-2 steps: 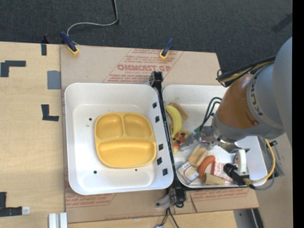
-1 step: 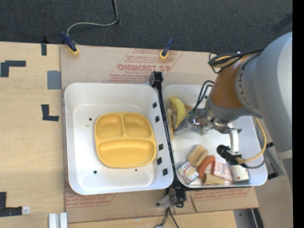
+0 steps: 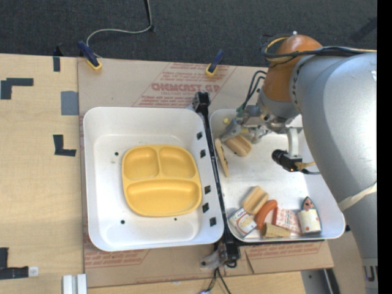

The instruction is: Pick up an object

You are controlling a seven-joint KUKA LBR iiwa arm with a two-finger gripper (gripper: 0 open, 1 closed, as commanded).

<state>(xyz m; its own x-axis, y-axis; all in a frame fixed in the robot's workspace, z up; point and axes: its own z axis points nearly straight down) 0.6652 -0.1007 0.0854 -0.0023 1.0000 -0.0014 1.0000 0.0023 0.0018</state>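
The gripper [image 3: 240, 135] hangs low over the right bin's [image 3: 335, 224] far left corner, fingers closed around a tan bread roll [image 3: 239, 145]. More toy food [image 3: 275, 216] crowds the near edge.

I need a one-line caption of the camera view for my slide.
KUKA arm's claw over a tan bread-like piece in the right bin; yellow divided plate in the left bin.

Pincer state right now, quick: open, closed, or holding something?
Pincer: cannot be told; it sits low at the far end of the right bin, right by a tan bread-like piece, with no grasp visible.
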